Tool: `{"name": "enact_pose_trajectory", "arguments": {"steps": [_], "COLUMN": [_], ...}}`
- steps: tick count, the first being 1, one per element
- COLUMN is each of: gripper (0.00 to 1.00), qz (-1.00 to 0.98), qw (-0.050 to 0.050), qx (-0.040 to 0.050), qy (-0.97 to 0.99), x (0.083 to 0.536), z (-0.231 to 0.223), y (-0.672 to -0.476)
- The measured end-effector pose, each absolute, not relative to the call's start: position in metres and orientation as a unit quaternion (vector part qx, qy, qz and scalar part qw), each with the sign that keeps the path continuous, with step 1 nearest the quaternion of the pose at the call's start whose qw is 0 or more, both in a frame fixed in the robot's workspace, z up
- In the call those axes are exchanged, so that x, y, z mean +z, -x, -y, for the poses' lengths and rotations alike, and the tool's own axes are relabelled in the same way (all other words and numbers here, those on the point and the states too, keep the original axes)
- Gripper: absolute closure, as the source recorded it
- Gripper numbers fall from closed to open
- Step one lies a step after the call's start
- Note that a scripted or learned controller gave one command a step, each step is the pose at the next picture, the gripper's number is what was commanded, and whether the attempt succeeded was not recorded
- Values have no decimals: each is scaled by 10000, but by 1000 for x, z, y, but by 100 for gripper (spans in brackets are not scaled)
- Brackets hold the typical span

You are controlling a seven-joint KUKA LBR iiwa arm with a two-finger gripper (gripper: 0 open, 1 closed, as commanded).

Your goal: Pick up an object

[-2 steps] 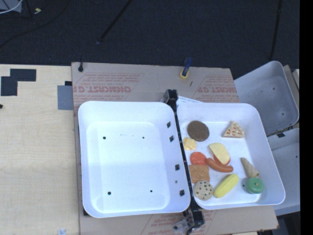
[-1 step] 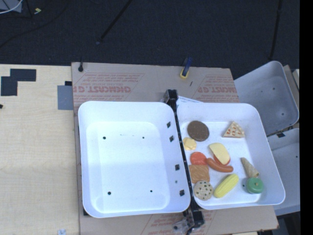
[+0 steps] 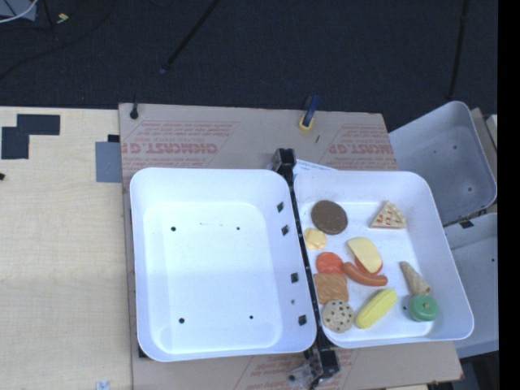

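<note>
The right bin (image 3: pixel 422 187) holds several toy food items. A brown round patty (image 3: pixel 329 216) lies near its back left, with a waffle wedge (image 3: pixel 389 216) to its right. Below the patty are a small yellow piece (image 3: pixel 315 238), a yellow and red wedge (image 3: pixel 365 254), a tomato slice (image 3: pixel 328 262) and a sausage (image 3: pixel 366 276). Toward the front sit a toast square (image 3: pixel 331 287), a chocolate chip cookie (image 3: pixel 337 316), a corn cob (image 3: pixel 375 308), an ice cream cone (image 3: pixel 414 278) and a green ring (image 3: pixel 422 307).
The left bin (image 3: pixel 154 187) sits beside the right one, joined along a black clip strip (image 3: pixel 294 242). Both rest on a cardboard sheet (image 3: pixel 203 140) on the wooden bench. A grey metal plate (image 3: pixel 447 153) stands at the right. A blue and yellow clamp (image 3: pixel 308 113) is at the cardboard's back edge.
</note>
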State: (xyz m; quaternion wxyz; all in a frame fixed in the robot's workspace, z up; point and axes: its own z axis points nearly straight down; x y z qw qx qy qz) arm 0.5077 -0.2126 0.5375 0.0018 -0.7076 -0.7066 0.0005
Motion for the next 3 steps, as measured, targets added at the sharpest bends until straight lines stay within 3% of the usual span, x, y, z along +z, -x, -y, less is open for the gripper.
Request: {"name": "enact_pose_trajectory", "arguments": {"steps": [1, 3], "gripper": [100, 100], "qz": [7073, 7084], "qw": [15, 13], "qx": [4, 4], "qy": [7069, 7058], "x": [538, 538], "z": [212, 211], "y": [-475, -477]}}
